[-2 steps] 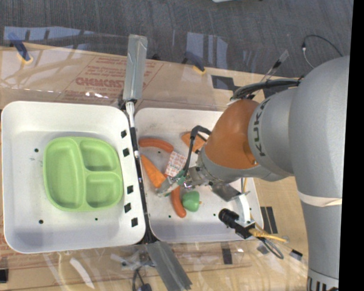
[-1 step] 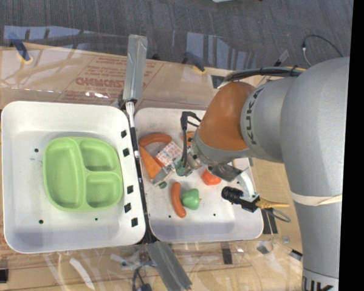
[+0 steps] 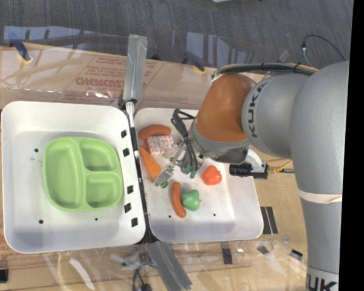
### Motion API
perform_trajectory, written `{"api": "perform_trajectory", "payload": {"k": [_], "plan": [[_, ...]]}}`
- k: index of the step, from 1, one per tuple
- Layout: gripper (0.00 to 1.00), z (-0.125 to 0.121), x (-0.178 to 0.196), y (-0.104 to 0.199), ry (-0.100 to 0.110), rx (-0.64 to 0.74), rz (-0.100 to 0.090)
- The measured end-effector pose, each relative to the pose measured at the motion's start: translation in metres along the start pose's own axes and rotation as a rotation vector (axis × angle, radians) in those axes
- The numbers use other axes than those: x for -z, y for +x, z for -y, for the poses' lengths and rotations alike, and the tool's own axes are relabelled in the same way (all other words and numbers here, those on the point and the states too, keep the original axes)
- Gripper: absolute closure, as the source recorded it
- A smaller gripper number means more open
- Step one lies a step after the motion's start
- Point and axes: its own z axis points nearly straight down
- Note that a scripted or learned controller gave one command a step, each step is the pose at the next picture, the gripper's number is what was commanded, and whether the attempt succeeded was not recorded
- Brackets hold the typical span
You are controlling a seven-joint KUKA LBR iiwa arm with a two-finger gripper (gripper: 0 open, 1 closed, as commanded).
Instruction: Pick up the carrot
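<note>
The carrot [image 3: 149,163] is a short orange cone lying at the left side of the right bin [image 3: 245,212], close to the divider, with its tip pointing toward the bin's front. My gripper [image 3: 166,175] reaches down from the orange-banded wrist and hangs just right of the carrot's lower end, very near it or touching it. The arm's bulk hides part of the bin behind the gripper.
In the right bin lie a reddish sausage [image 3: 154,132], a wrapped packet [image 3: 161,145], a red-orange pepper [image 3: 212,175], a green pepper [image 3: 191,201] and a second orange-red sausage [image 3: 178,200]. The left bin [image 3: 19,224] holds a green divided tray [image 3: 83,173].
</note>
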Motion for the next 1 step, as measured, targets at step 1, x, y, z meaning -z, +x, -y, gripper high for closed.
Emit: {"api": "perform_trajectory", "payload": {"k": [1], "plan": [[1.00, 0.0006, 0.0090, -0.0010, 0.000, 0.001, 0.001]]}}
